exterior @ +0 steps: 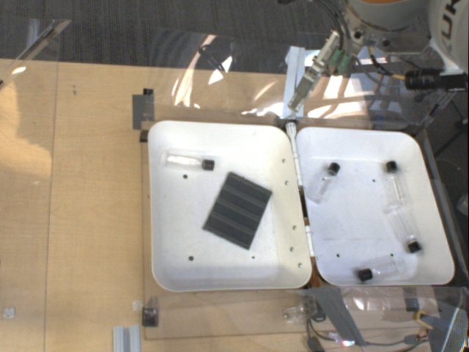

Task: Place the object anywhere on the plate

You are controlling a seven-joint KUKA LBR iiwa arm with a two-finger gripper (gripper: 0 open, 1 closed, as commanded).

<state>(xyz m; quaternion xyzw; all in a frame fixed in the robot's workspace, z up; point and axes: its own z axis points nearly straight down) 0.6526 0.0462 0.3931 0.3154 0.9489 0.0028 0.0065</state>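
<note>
Left bin (165,270): plate (237,210) at centre, one vial (187,160) near back-left corner. Right bin (440,270): four vials (399,189). Gripper (294,107) above back edge, apparently empty. Step: approach. Next: descend, grasp a vial.

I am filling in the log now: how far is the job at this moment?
Nothing looks done: the dark ribbed plate in the left bin carries nothing. One clear vial lies beside it, four more in the right bin. The end effector hovers above the bins' far edge. Picking and placing are left.
</note>
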